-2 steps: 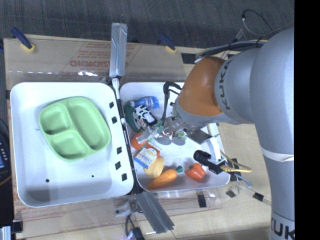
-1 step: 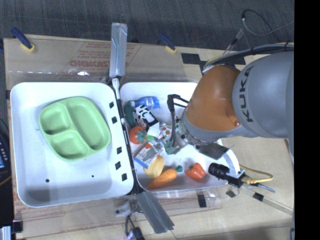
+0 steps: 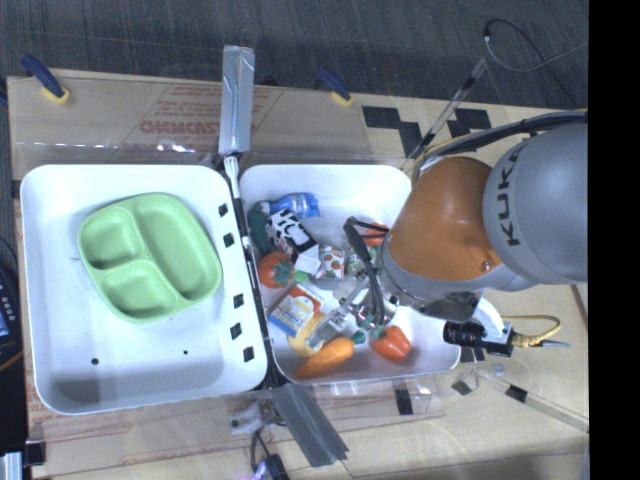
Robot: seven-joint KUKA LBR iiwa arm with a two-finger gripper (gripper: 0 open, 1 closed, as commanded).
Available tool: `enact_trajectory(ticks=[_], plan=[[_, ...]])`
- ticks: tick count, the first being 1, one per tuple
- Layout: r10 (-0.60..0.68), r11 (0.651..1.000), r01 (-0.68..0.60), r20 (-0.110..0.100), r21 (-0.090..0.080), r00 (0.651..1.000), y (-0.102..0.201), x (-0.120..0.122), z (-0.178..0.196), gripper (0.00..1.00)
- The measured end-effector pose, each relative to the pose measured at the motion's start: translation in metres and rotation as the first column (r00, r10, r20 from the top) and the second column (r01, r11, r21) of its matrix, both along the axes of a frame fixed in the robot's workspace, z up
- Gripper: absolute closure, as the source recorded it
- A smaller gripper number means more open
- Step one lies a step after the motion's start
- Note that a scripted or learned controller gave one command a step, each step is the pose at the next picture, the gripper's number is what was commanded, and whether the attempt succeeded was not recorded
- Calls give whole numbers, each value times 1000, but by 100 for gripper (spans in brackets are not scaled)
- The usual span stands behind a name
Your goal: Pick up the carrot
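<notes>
One carrot [image 3: 327,355] lies slantwise in the right bin [image 3: 330,180], tip lower-left.

Robotics lab bench, not a home or kitchen. My arm [image 3: 520,218] is a grey industrial KUKA with an orange band, entering from the frame's right with loose cables [image 3: 480,63] trailing at upper right. Two shallow white bins [image 3: 60,368] sit side by side on a wooden bench [image 3: 540,428]. Blue clamps [image 3: 45,78] at upper left and top centre pin a printed cardboard sheet [image 3: 180,108] to the bench edge. Right bin holds a jumble of toy food (plastic-looking props); left bin holds a green divided tray [image 3: 150,253]. Dark carpet-like floor [image 3: 300,8] along the top.
</notes>
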State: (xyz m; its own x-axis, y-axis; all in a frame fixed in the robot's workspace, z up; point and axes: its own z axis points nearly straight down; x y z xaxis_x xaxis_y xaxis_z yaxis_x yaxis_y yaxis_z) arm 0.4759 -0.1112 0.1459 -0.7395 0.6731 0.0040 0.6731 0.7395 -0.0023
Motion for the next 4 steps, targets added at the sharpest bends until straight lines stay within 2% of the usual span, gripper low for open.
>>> enact_trajectory(ticks=[1, 2, 3, 4], plan=[[-79, 997, 79, 5, -1, 997, 35, 1, 46, 0], [-306, 952, 306, 4, -1, 952, 82, 1, 46, 0], [-161, 987, 161, 5, -2, 987, 32, 1, 46, 0], [-259, 966, 259, 2, -1, 966, 93, 1, 45, 0]])
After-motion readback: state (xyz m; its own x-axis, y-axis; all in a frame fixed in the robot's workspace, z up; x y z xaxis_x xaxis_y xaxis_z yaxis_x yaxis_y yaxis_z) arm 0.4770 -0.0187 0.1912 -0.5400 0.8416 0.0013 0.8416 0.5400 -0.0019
